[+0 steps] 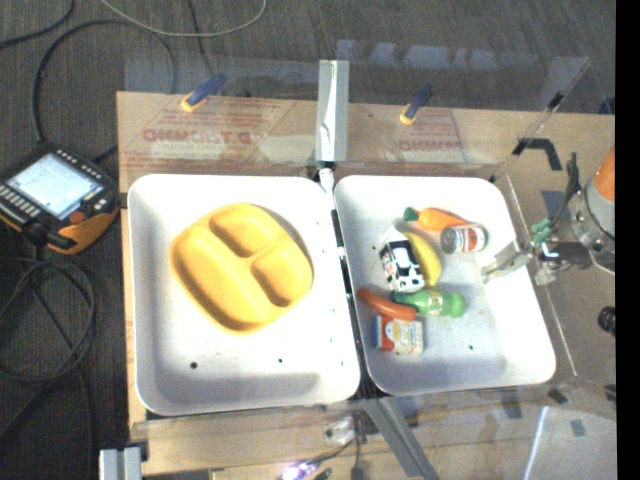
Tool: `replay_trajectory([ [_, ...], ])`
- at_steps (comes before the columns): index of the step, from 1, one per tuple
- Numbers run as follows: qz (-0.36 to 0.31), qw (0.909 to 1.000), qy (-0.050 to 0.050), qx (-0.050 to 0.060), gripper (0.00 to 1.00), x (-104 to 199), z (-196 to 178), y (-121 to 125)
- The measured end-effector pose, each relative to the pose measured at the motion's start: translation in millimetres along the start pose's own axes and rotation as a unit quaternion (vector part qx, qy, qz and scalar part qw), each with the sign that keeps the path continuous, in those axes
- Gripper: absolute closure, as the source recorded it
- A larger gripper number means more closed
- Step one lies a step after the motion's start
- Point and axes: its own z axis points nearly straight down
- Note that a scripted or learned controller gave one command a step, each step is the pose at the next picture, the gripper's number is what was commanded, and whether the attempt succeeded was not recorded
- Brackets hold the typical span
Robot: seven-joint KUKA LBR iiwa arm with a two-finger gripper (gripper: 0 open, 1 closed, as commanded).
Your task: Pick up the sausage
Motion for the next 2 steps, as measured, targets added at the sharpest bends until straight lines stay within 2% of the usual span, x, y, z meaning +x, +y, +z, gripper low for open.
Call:
replay_trajectory([
  [1, -0.001, 1.0000, 0.000, 0.000, 1.00, 1, -9, 1],
  [2, 0.021, 0.9998, 0.000, 0.000, 1.00, -18, 10, 90],
])
